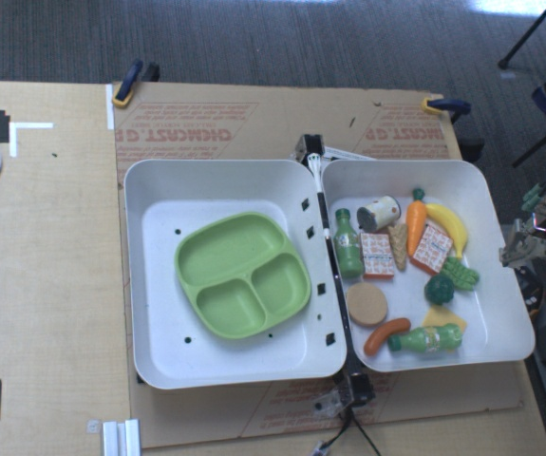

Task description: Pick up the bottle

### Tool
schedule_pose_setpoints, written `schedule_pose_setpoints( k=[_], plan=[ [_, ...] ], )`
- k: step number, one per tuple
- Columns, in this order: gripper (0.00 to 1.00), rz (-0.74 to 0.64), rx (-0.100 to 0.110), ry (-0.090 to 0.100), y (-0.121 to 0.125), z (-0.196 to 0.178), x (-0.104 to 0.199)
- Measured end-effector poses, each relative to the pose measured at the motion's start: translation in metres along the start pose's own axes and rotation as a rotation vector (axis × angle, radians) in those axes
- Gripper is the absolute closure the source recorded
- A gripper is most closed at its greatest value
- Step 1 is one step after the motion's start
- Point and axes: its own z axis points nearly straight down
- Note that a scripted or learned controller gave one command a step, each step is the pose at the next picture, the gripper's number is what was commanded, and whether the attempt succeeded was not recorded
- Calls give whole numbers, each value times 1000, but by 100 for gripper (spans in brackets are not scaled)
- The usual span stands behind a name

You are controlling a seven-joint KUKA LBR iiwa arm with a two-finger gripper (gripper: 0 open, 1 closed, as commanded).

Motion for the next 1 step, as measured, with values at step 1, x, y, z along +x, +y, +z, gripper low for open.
schedule_pose_setpoints(
  k=[1],
  plan=[
    [100,-23,-1,2,-19,-14,70]
  ],
)
